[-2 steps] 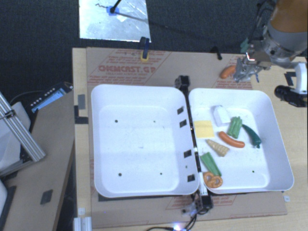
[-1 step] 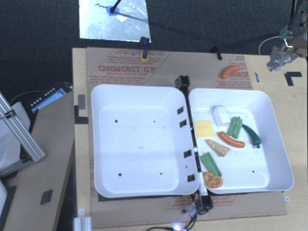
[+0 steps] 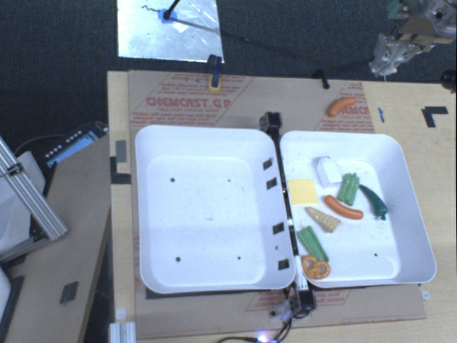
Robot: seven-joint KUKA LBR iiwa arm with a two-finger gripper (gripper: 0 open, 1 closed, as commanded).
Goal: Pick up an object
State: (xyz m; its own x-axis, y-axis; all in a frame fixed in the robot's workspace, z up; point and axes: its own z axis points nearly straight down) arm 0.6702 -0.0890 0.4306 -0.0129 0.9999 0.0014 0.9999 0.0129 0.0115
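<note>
Now | gripper [image 3: 389, 57] fingers: state unclear | sausage [image 3: 343, 207]: orange-red, slim, in right bin [image 3: 407, 191]

Smooth white plastic bins [image 3: 207, 148]

Red print reading "CHEMCAST G P" [image 3: 187, 101] runs along the brown board [image 3: 235, 91] under the bins, near its far edge. Similar red lettering shows on that board at the far right corner and along the near edge, too small or cut off to read.
</note>
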